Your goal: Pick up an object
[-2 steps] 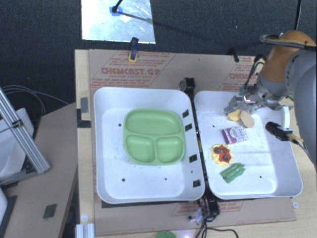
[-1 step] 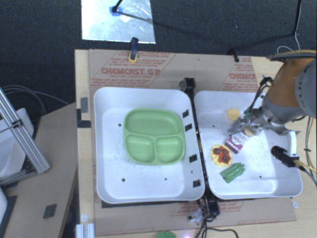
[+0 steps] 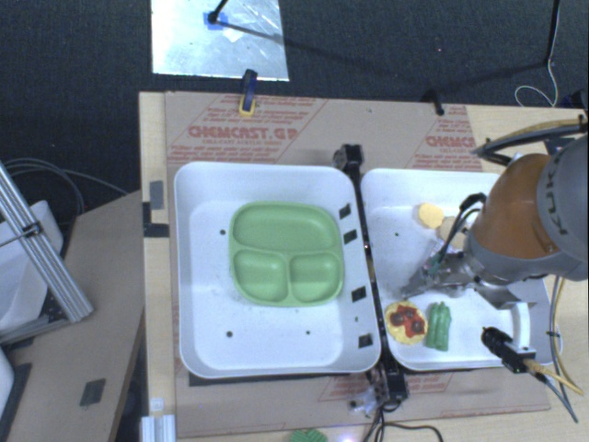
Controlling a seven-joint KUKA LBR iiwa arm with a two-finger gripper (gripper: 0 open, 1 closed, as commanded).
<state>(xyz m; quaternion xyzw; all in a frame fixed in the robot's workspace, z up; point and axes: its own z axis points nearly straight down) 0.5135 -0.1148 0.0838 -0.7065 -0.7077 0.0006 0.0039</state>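
The right bin (image 3: pixel 396 191) holds three small items. A round yellow piece (image 3: pixel 430 215) lies near its back. At the front are a small pizza-like toy (image 3: pixel 406 321) with red topping and, right beside it, a green ribbed vegetable toy (image 3: pixel 438 326). My gripper (image 3: pixel 414 285) reaches in from the right, low over the bin floor. It is just above the pizza toy and the green toy and in front of the yellow piece. Nothing can be seen held in it. The arm's grey and orange body (image 3: pixel 520 224) hides the bin's right part.
The left bin (image 3: pixel 198 247) holds a green divided plate (image 3: pixel 283 252). A black clamp strip (image 3: pixel 362 247) runs along the wall between the two bins. Cables (image 3: pixel 538 362) hang at the front right of the arm.
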